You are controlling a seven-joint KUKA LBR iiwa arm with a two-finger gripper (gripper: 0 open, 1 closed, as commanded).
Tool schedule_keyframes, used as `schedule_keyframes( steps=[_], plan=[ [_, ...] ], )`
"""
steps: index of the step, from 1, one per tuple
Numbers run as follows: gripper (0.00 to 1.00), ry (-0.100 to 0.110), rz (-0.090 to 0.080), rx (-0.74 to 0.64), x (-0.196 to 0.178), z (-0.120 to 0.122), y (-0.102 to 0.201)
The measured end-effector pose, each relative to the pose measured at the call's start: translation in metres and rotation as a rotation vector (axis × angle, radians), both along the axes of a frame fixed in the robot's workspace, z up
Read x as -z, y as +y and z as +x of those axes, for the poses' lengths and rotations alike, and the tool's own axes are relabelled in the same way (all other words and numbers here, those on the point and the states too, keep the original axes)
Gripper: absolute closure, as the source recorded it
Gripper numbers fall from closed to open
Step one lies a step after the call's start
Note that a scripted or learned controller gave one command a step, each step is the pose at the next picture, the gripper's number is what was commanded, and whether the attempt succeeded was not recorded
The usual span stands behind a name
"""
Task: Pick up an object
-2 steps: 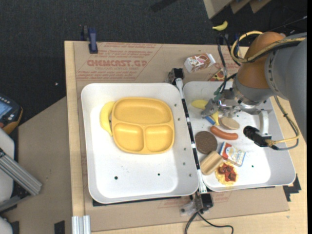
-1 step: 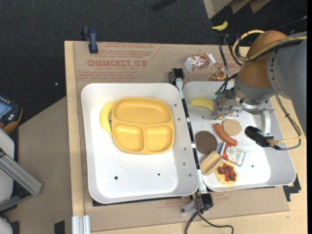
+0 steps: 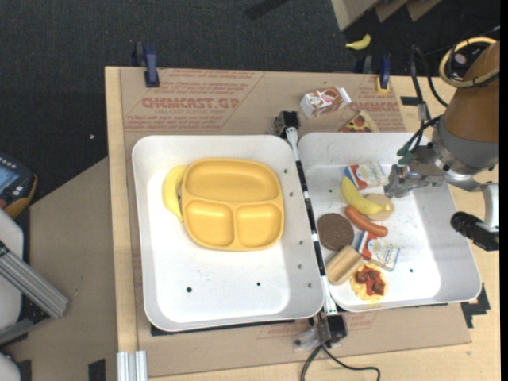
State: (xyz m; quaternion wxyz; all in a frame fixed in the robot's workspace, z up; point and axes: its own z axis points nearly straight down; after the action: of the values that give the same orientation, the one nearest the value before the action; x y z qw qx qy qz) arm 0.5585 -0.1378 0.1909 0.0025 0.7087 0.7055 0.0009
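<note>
The right bin (image 3: 444, 280) holds several toy foods: a yellow banana (image 3: 362, 198), a red sausage (image 3: 366, 221), a round brown patty (image 3: 334, 230), a tan bread roll (image 3: 344, 263), a pizza slice (image 3: 368, 282) and two small printed packets (image 3: 366, 173) (image 3: 384, 252). My gripper (image 3: 397, 184) is low in the right bin, just right of the banana's far end and beside the upper packet. Nothing shows between its tips.
The left bin (image 3: 159, 268) holds a yellow divided tray (image 3: 232, 202) with a second banana (image 3: 171, 190) tucked along its left side. A small carton (image 3: 325, 101) and a pizza card (image 3: 359, 123) lie on the cardboard behind the bins. Blue clamps (image 3: 148, 63) hold the board's back edge.
</note>
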Motion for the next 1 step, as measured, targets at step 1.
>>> schedule_keyframes(
  steps=[1],
  plan=[
    [0.00,0.005,0.002,-0.004,0.0060,0.0013,0.0025]
  ],
)
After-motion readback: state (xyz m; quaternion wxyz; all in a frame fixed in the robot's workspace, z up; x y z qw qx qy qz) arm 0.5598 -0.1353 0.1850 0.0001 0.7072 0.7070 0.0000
